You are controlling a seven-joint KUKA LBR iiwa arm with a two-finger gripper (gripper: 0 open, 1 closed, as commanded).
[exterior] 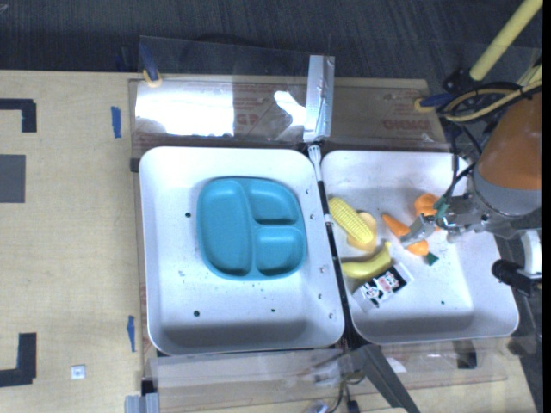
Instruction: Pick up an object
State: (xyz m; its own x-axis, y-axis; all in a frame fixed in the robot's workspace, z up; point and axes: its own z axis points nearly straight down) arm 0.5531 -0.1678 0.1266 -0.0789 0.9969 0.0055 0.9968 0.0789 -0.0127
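The right bin [448,308] holds a yellow corn cob [347,217], a banana [365,266], a black-and-white packet [383,286] and three orange pieces: one at the back [425,203], a carrot-like one [395,224] and one nearer the front [417,249]. My gripper [430,227] reaches in from the right and hangs low among the orange pieces, between the back one and the front one. Whether it touches any of them is unclear. The grey wrist with its orange band [516,157] rises over the bin's right side.
The left bin [164,299] holds a blue divided plate [251,226]. A metal divider [327,231] separates the two bins. Cables and a yellow pole [508,33] sit at the back right. A clear plastic panel [224,101] stands behind the left bin.
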